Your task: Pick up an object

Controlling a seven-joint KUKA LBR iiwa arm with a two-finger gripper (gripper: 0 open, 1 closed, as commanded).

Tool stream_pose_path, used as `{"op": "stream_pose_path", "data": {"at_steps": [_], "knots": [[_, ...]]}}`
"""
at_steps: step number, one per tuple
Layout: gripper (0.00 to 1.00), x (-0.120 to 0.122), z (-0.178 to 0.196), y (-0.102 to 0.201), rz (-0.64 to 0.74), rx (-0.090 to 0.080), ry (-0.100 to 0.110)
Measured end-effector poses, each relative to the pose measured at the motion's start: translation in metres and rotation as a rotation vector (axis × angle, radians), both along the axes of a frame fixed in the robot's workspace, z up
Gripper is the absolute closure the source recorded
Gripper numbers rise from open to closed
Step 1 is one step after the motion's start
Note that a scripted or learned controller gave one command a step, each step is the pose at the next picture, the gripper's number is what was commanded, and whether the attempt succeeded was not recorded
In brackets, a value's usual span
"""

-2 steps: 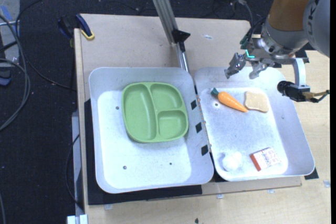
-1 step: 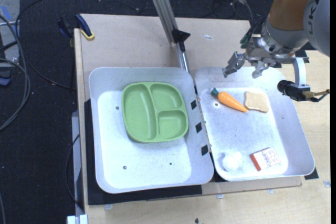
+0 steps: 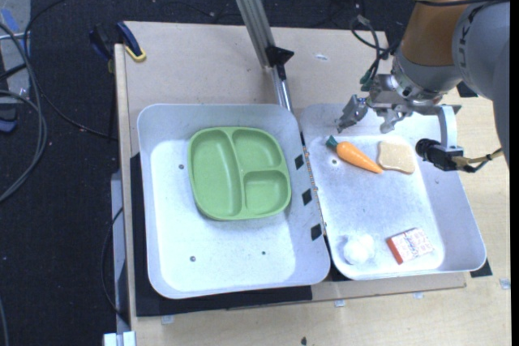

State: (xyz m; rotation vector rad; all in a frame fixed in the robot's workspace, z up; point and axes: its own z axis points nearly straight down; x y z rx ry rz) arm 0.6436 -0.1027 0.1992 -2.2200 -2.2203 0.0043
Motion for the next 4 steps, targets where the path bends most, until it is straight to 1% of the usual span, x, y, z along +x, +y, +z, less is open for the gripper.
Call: {"op": "stream_pose_path", "data": {"at_steps": [1, 2, 3, 4], "knots": [[0.0, 0.0, -0.043, 0.003, 0.0, 0.0, 0.0], [0.0, 0.005, -0.091, -0.003, -0.001, 0.0, 0.001], [1.0, 0.006, -0.077, -0.003, 0.0, -0.001, -0.006], [1.0, 0.011, -0.015, 0.003, 0.002, 0.0, -0.01]]}}
